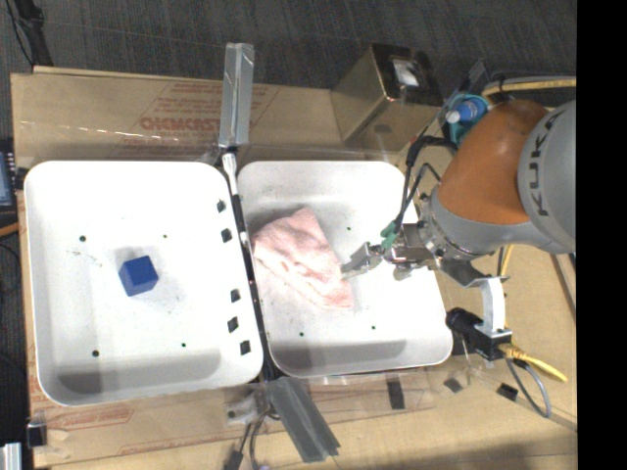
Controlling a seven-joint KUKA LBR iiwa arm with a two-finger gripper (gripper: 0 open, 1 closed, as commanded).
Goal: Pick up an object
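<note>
A small blue cube (138, 274) sits in the left white bin (59, 204). In the right white bin (392, 346), the gripper (355, 261) touches a crumpled pink cloth (301, 257); its grip cannot be told.

Two white bins sit side by side: the left bin (59, 262) and the right bin (411, 331). A brown cardboard sheet (118, 106) lies behind them, and a tan box (377, 96) stands at the back.

Dark carpet-like floor (294, 18); cardboard sheet (127, 106) under the bench; brown box (377, 91) behind.
</note>
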